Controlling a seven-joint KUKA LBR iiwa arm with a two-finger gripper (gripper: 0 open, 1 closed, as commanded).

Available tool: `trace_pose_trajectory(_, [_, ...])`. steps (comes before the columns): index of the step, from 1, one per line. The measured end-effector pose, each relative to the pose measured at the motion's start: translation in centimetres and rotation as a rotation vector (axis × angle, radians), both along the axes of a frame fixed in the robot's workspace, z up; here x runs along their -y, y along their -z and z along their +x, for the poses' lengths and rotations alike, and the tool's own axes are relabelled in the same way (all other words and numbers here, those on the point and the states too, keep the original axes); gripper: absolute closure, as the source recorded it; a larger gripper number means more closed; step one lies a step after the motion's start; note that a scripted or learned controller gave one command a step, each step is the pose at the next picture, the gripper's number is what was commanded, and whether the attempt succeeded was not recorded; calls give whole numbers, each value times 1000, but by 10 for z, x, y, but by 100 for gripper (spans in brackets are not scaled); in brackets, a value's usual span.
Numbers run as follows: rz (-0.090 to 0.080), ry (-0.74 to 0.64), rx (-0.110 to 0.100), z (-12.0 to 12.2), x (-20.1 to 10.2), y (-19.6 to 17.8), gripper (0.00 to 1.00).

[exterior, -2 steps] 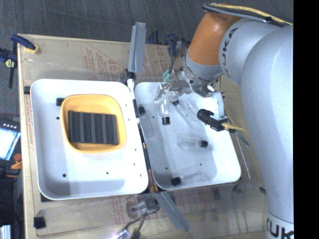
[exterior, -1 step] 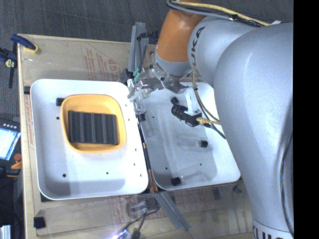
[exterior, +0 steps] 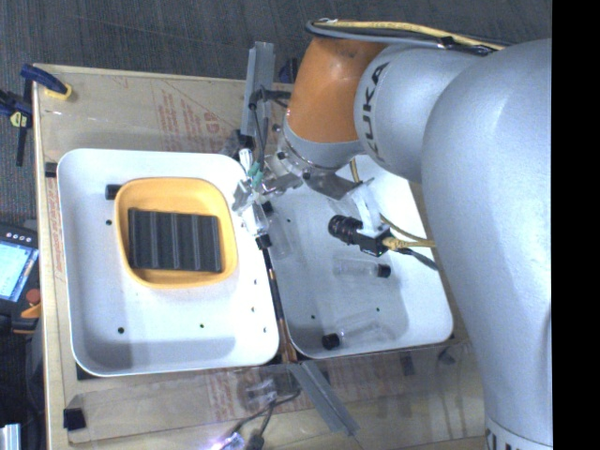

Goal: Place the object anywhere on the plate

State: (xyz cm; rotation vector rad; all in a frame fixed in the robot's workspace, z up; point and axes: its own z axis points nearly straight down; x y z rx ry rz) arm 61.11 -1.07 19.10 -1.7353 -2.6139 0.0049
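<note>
Plate [exterior: 175,236], yellow, sits in left bin [exterior: 94,326], holding dark grate.

Two bins side by side on the bench [exterior: 141,92]. Plate [exterior: 175,230] sits in the left bin [exterior: 141,336], toward its far side. Arm [exterior: 441,139] reaches over the right bin [exterior: 412,322] from the right; gripper [exterior: 251,195] approx. over the divide btwn bins, far end.

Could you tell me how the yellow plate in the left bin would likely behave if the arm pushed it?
The yellow plate lies flat and broad, so it would probably slide, not tip. Its raised rim suggests stiffness. The left bin looks smooth, so it may skid easily.
</note>
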Motion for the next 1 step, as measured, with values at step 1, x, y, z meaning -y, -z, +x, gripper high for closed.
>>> trace_pose_trajectory(1, [0, 0, 0, 0, 0, 0, 0])
